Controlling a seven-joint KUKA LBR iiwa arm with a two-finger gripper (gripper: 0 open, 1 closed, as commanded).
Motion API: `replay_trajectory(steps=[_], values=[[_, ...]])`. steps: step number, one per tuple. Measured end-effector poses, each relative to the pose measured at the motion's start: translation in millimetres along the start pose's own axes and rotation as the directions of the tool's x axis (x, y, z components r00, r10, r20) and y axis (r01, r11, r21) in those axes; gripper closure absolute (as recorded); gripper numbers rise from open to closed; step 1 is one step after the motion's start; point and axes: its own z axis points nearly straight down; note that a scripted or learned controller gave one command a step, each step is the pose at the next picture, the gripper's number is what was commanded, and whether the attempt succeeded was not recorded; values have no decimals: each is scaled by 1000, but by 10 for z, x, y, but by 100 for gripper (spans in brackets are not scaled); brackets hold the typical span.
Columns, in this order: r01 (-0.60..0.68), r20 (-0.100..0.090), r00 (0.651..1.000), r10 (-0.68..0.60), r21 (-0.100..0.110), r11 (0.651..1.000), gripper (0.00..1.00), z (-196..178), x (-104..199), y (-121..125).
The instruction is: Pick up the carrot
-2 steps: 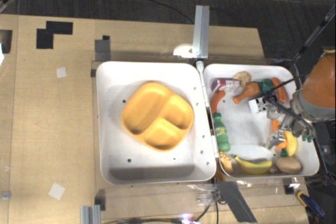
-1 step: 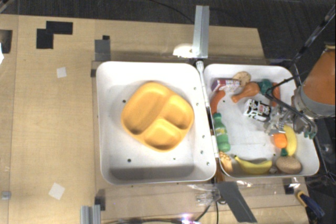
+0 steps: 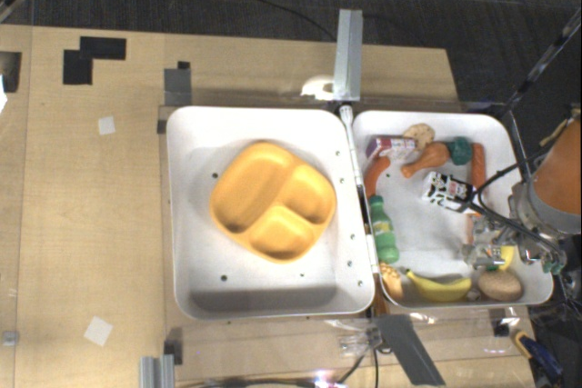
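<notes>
While the tool (image 3: 486,248) hangs low just above the right end of the curved yellow plastic banana (image 3: 438,286), its opening cannot be told; nothing visibly held. The slim orange carrot with a green top (image 3: 477,170) lies well beyond the banana, up-view and slightly right. Risk: closing here would take the banana or the brown rounded potato (image 3: 498,286) just right of the banana, not the carrot.

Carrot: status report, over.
Gripper over right bin's near side, by banana. Carrot lying at far side, apart from gripper. Drumstick, white card crowd it.
</notes>
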Motion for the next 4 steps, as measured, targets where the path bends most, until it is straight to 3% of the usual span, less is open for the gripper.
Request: replay_trajectory(steps=[1, 2, 3, 4], values=[[227, 7, 974, -227, 3, 974, 100, 115, -458, 230], [135, 8, 991, -135, 1, 991, 100, -518, -385, 570], [180, -2, 984, -180, -1, 984, 100, -24, -298, 251], [223, 7, 975, -223, 2, 975, 100, -674, -140, 547]])
